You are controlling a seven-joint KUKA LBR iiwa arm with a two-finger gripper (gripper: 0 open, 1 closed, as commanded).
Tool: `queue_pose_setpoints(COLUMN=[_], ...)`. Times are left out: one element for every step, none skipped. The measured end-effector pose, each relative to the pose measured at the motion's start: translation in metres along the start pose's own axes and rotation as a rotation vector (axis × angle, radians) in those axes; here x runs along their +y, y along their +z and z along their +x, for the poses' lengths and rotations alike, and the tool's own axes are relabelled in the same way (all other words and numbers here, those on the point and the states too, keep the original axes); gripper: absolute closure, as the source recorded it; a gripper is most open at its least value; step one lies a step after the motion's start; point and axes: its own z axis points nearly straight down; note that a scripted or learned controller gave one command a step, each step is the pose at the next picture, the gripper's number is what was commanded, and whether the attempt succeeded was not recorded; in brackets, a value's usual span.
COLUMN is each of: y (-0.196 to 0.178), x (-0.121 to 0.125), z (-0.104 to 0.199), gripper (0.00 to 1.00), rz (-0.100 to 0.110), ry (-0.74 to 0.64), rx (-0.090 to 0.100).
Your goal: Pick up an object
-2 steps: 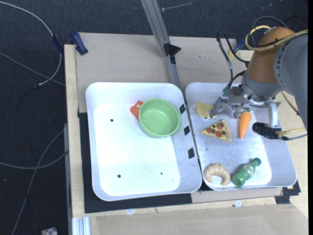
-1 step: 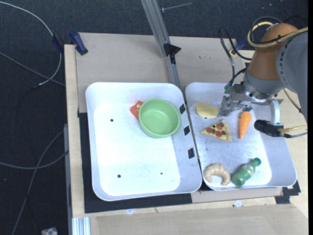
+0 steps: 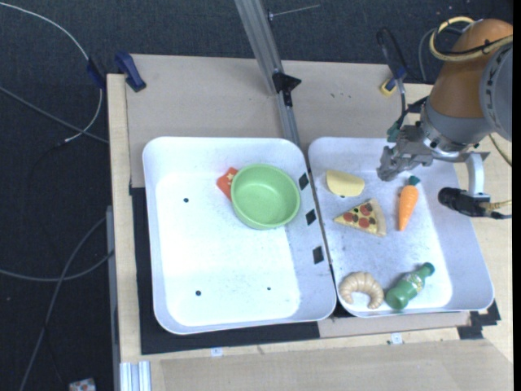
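Camera view: gripper hangs over the upper part of the right bin, the arm reaching in from the right.
Gripper state: cannot tell; the dark tip is too blurred from this height to read.
Nearest thing: carrot, just below and slightly right of the gripper in the view, near it but apart from it.
Carrot's long axis: nearly up-and-down in the view, green top toward the gripper, orange point away from it.
Other candidates: yellow wedge to the gripper's left; pizza slice below-left; croissant and green bottle well apart, at the bin's near edge.
Left bin: green bowl, resting over something red.
Judgement: the carrot looks the likeliest pick; a short move along its axis would centre the gripper over it.
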Motion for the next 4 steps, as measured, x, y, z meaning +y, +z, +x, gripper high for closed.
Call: queue_pose_setpoints(y=[-0.048, -0.102, -0.109, -0.106], x=[0.003, 0.014, -0.001, -0.031], z=[-0.006, 0.001, 0.059, 0.11], gripper=[1.0, 1.0, 1.0, 1.0], rz=[-0.001, -0.004, 0.015, 0.019], ry=[-0.001, -0.004, -0.007, -0.006], rx=[0.0, 0.0, 0.007, 0.007])
